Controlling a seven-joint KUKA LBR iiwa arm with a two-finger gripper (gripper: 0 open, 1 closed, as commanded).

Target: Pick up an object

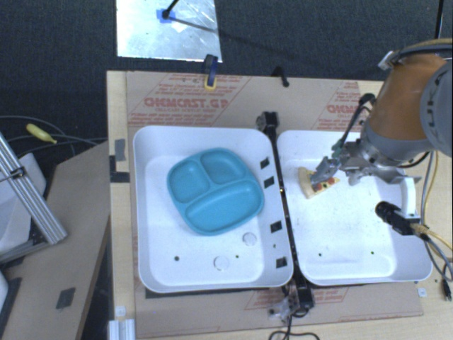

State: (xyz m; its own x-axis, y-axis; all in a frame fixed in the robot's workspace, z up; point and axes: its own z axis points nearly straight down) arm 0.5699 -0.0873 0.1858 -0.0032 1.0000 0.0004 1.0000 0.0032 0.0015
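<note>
A small tan wedge with red spots, like a toy pizza slice, lies on the floor of the right bin near its upper left part. My gripper hangs at the slice's right end, right over it or touching it; which of the two is unclear. The arm's orange band and grey wrist rise to the right of it.
A blue divided plate lies in the left bin. A black cable end hangs over the right bin's right side. A dark divider strip runs between the two bins.
</note>
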